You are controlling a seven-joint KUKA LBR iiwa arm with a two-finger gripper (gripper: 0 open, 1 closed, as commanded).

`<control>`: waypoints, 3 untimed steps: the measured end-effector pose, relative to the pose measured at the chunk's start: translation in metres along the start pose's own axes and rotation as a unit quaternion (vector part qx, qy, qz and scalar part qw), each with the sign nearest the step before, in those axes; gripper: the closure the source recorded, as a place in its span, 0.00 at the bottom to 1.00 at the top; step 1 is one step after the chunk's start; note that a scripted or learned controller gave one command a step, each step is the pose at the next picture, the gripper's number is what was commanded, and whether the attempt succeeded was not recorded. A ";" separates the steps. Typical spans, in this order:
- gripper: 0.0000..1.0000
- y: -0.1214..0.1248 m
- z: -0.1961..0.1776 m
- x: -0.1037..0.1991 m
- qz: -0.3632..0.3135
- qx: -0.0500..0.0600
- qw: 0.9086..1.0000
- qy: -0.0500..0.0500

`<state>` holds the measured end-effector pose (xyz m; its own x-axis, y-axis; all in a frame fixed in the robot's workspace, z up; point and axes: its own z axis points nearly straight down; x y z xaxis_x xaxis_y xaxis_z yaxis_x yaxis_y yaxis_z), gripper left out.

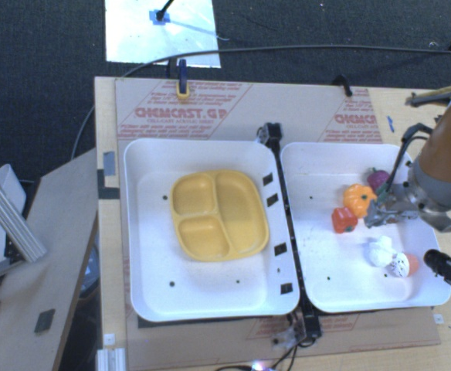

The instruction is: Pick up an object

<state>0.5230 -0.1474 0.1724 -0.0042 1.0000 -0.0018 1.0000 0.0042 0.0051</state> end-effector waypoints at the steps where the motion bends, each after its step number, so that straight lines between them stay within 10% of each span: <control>1: 1.00 0.002 -0.038 0.000 0.000 -0.001 1.000 0.000; 3: 1.00 0.069 -0.038 0.104 -0.003 0.000 1.000 0.002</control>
